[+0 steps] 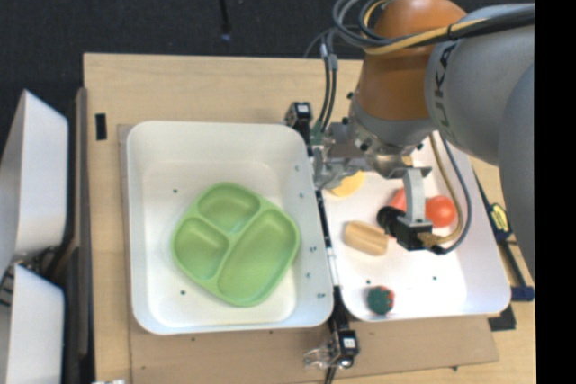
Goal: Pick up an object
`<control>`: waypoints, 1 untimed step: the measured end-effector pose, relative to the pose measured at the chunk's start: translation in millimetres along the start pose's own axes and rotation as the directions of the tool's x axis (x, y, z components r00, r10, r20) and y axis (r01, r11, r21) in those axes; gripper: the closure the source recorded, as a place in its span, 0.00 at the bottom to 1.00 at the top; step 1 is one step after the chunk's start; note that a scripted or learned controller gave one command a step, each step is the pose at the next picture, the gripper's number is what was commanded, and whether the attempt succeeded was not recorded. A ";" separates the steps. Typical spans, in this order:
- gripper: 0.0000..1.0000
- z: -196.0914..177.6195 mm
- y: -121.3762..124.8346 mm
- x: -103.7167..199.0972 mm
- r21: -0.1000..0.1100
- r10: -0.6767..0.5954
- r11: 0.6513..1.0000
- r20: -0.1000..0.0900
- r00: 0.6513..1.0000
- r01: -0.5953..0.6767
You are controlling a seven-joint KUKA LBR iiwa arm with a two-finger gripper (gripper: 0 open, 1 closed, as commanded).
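Observation:
The right bin (477,283) holds several small things. A yellow piece (347,185) lies near its left wall, a tan block (366,238) sits in the middle, an orange-red ball (440,210) rests to the right, and a small green and red item (381,300) lies at the front. My gripper (345,163) hangs low at the bin's back left, right over the yellow piece and partly covering it. The orange wrist hides most of the gripper, and I see nothing held in it.
In the left bin (153,157) a green divided plate (236,243) lies flat in the middle. The grey arm covers the back right of the right bin. The wall between the two bins (317,220) runs just left of the gripper.

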State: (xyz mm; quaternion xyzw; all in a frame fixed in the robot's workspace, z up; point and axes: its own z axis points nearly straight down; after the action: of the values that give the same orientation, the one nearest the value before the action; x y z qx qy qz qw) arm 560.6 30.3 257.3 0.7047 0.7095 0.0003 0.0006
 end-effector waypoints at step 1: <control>1.00 15.7 13.6 44.8 0.001 0.001 1.000 0.000 1.000 -0.001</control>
State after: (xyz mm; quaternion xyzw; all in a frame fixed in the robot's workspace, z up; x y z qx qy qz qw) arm 573.9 75.2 241.6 0.7051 0.7091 0.0000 0.0004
